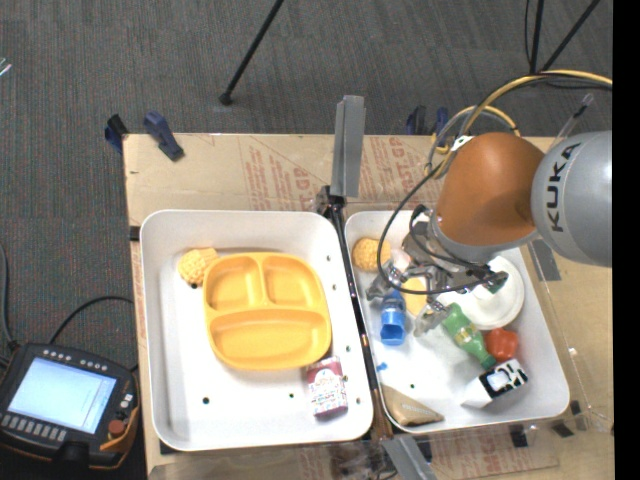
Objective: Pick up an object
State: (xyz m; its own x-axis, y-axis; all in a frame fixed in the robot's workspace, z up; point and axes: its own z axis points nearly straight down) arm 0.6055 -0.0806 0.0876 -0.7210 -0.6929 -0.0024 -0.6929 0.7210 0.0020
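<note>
Hovering low over the right bin [545,363], gripper [408,306] spread wide and holding nothing, fingers straddling the blue bottle [392,321] lying below, likely lined up to close on it.

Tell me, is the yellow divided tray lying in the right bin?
No, the yellow divided tray lies in the left bin, beside a small pink carton.
</note>
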